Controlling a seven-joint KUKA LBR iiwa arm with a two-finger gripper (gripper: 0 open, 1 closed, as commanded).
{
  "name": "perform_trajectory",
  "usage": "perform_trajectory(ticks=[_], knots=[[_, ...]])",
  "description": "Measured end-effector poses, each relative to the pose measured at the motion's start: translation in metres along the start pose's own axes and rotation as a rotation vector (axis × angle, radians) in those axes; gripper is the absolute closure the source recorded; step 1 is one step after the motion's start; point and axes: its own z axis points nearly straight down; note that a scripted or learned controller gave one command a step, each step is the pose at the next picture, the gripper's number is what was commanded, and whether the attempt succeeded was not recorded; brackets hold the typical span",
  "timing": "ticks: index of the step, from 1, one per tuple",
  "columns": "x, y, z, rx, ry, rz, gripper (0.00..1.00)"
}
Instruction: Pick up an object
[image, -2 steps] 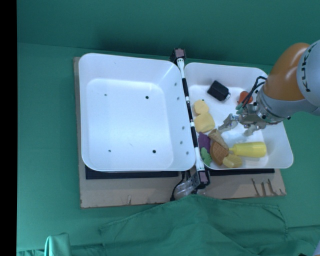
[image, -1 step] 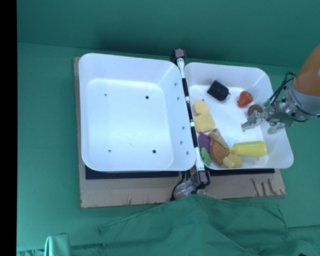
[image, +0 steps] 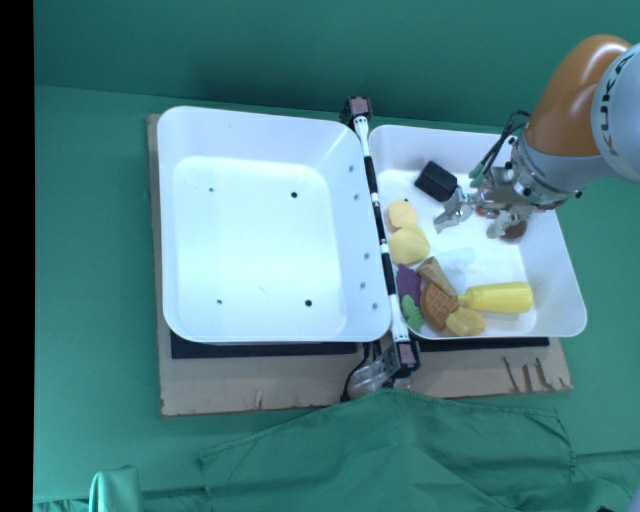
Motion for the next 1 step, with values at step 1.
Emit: perform_trajectory(ticks=[1], knots=[[0.0299,-0.0540,0.0000,0.009,0.002,0.007,0.00]])
